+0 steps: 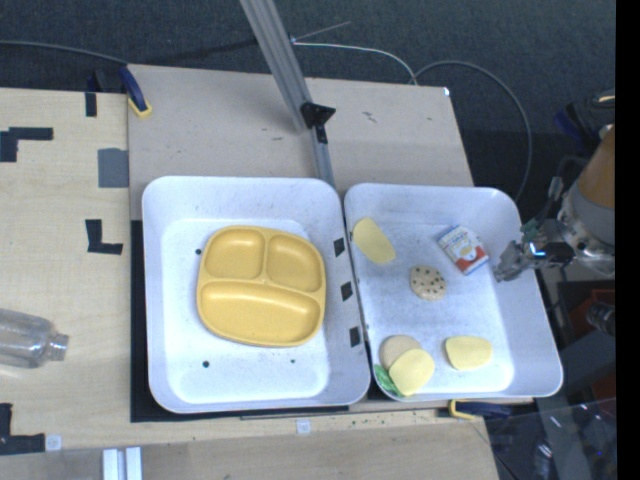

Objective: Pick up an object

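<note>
- Camera view: the right bin (pixel 500 208) holds the loose pieces that could be picked: a small red and white carton (pixel 462 248) near the far right corner, a cookie (pixel 428 283) near the middle, a yellow wedge (pixel 373 240) by the left wall, a yellow oval piece (pixel 468 352) towards the near right, and a yellow piece (pixel 412 370) lying against a tan round piece (pixel 397 348) at the near left, with a scrap of green (pixel 384 379) under them.
- The left bin (pixel 160 298) carries a yellow divided plate (pixel 262 285), which sits flat and broad and looks a poor fit for a two-finger pinch.
- The gripper (pixel 515 258) hangs at the right bin's right rim, just beside the carton, with nothing visibly between its fingers; whether they are spread or closed I cannot tell, as they read as a dark blur.
- Handling, as a judgement: the carton is probably light and stiff, best pinched across its narrow sides; it lies tilted, so the grip would have to turn to match.
- The cookie looks thin and low, likely hard to get under; the yellow pieces look like smooth toy food, light and possibly slippery, best taken across the short width.
- Hard to make out: the carton's print, the arm's upper part cut off at the right edge, and how the near-left pieces overlap.
- A clear bottle (pixel 28 340) is cut off at the left on the bench (pixel 60 268).
</note>
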### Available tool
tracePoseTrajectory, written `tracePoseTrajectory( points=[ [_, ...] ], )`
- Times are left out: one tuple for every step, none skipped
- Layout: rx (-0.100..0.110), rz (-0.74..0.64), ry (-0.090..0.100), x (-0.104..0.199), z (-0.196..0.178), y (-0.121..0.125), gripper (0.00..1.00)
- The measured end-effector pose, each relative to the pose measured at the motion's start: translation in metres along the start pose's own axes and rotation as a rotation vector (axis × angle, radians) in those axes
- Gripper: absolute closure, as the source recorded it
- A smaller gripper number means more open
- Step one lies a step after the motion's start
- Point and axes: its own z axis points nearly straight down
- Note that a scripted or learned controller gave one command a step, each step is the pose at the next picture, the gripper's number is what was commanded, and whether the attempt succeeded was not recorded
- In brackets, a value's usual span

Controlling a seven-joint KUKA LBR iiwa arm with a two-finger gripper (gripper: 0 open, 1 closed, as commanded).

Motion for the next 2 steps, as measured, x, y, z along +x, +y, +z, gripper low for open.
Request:
tracePoseTrajectory(
  points=[
    [0.0, -0.001, 0.001, 0.0007, 0.0001, 0.0003, 0.0],
    [0.0, -0.003, 0.002, 0.0015, -0.0098, 0.0008, 1.0]
  ],
)
